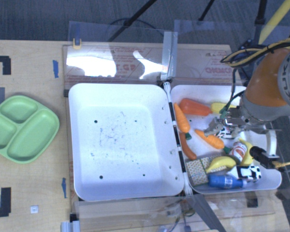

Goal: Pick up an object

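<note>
Here the end effector (pixel 221 127) sits low in the right-hand shallow white bin (pixel 273 180), reaching in from the right beneath the grey arm with its orange band (pixel 270 79). Whether it is parted or closed I cannot tell, since its tips merge with the clutter beneath, and nothing is plainly gripped. It hovers just beside a small orange toy carrot (pixel 210 140), probably the target, because that piece lies loose and apart from the heap.

Further out, a longer orange carrot (pixel 182 119) and a red-orange pepper-shaped toy (pixel 195 107) lie along the bin's left wall. A yellow plastic banana (pixel 220 163), a blue plastic bottle (pixel 225 181) and a black-and-white cow-patterned toy (pixel 252 172) crowd the near edge, likely dumped at random.

The left-hand shallow white bin (pixel 120 134) bears only faint scribble marks. On the wooden table (pixel 26 197) rests a green three-compartment plate (pixel 22 128). Reddish mirrored lettering on the clear sheet (pixel 116 62) behind the bins is not legible.
</note>
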Tool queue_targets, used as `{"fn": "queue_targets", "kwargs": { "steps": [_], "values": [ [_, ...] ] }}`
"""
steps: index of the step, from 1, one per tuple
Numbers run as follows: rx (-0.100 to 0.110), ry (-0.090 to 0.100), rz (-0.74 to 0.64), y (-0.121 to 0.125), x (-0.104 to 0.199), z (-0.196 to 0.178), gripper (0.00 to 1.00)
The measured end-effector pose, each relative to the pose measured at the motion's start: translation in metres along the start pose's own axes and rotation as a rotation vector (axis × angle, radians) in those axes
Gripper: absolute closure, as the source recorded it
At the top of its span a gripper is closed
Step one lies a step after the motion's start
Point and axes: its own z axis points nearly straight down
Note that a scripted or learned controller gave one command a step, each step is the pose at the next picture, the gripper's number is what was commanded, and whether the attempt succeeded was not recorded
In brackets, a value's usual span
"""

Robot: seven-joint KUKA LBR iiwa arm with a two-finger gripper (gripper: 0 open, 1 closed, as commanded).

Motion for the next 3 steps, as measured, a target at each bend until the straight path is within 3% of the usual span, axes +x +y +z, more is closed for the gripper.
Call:
{"fn": "queue_targets", "kwargs": {
  "steps": [1,2,3],
  "values": [
    [-0.001,0.002,-0.184,-0.009,0.001,0.051,0.00],
    [-0.006,0.001,-0.181,-0.007,0.000,0.040,1.00],
    [0.001,0.001,-0.137,-0.013,0.006,-0.058,1.00]
  ]
}}
